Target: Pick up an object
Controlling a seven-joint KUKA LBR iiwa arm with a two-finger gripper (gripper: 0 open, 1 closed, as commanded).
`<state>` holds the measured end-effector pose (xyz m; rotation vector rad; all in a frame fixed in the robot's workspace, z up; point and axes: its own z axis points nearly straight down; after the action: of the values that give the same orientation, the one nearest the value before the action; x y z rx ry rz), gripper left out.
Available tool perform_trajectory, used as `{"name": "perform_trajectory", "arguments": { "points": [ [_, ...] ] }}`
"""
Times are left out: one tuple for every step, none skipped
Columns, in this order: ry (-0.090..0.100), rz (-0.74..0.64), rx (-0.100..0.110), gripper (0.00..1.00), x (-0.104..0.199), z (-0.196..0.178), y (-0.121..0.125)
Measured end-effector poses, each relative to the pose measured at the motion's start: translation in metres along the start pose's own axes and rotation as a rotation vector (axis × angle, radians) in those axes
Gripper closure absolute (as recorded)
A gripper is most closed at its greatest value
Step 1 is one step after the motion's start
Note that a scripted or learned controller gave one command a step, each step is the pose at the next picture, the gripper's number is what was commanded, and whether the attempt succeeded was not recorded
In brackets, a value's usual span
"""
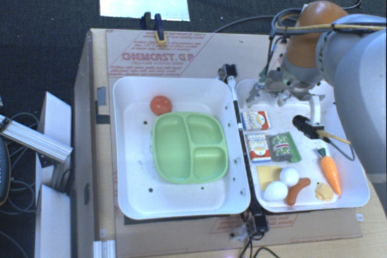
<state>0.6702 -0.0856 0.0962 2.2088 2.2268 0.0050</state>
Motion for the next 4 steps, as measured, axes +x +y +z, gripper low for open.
{"name": "perform_trajectory", "arguments": {
  "points": [
    [0.001, 0.003, 0.004, 0.0, 0.003, 0.011, -0.001],
    [0.0, 0.001, 0.001, 1.0, 0.002, 0.0, 0.0],
    [0.0, 0.001, 0.001, 0.0, 0.002, 0.0, 0.0],
    [0.001, 0.004, 0.004, 0.0, 0.001, 0.011, -0.001]
  ]
}}
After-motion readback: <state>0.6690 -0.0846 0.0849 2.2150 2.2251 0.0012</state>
